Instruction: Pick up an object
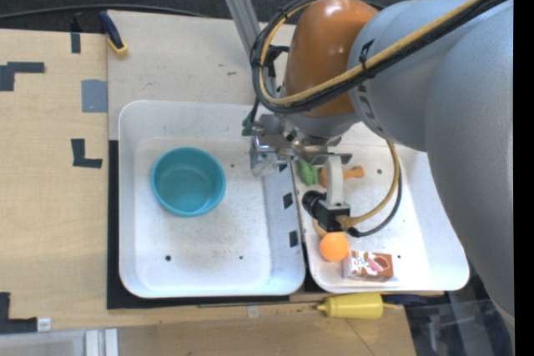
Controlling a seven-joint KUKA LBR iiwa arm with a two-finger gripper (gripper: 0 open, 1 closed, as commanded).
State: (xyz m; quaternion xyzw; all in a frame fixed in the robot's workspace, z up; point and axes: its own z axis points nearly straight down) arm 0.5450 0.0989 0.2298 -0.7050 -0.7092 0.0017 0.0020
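Camera view, nearest first: a yellow bottle (355, 306) lies on the desk (50, 179) at its front edge, just outside the right bin (442, 263). Inside that bin, near its front, a small red packet (370, 265) lies flat, and just beside it sits an orange ball (334, 247). The ball looks the handiest target: light, smooth and likely to roll, so I would close on it across its middle from straight above; the packet looks thin and flat and would be harder to get under. Further back a green piece (308, 173) and a small orange piece (356, 172) lie partly hidden under the arm. In the left bin (133, 271) a blue bowl (188, 181) stands upright, well apart from the rest; it looks light and stiff and could be pinched at its rim. The claw (269, 152) hangs over the divide between the bins, under the orange band (329, 46), the arm bent steeply down; whether it is released or clenched I cannot tell, and nothing visible sits in it.
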